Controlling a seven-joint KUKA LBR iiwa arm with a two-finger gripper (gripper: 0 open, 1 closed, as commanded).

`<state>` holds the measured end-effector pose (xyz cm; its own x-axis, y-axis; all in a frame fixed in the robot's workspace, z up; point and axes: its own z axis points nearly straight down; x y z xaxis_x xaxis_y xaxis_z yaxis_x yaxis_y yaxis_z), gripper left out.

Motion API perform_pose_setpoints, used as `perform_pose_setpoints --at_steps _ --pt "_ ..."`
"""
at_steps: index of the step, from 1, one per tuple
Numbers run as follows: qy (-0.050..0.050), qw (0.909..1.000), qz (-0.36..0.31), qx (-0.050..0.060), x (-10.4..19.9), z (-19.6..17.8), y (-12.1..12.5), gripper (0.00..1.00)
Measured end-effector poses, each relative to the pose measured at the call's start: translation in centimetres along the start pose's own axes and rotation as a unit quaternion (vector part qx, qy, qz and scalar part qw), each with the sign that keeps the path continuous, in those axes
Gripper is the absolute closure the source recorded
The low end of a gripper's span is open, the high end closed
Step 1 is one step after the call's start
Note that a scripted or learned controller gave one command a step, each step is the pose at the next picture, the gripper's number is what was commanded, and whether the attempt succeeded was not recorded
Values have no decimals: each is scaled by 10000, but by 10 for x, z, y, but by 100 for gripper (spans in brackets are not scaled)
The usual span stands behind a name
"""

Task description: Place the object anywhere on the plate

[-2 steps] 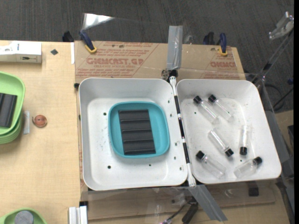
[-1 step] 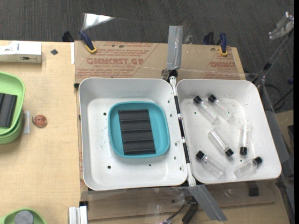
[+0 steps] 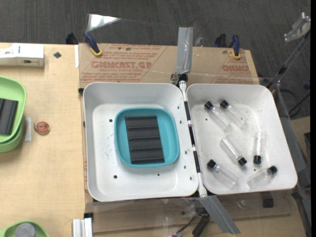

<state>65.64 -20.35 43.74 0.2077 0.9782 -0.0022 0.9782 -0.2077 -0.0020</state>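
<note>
Left bin (image 3: 98, 181): teal plate (image 3: 121, 147) at centre, a black ribbed block (image 3: 144, 138) lying on it. Right bin (image 3: 276, 132), at 3 o'clock of the left and touching it: clear black-capped vials (image 3: 231, 150) scattered loose, two toward 11 o'clock, two mid-bin, two toward 6 o'clock. All vials well apart from the plate. End effector state: cannot tell. Green tray (image 3: 15, 90) at the surface's 9 o'clock edge.
</note>
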Motion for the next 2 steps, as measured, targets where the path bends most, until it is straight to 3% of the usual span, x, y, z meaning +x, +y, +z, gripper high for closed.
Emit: perform_pose_setpoints --at_steps 2 --pt "0 10000 0 0 0 0 0 0"
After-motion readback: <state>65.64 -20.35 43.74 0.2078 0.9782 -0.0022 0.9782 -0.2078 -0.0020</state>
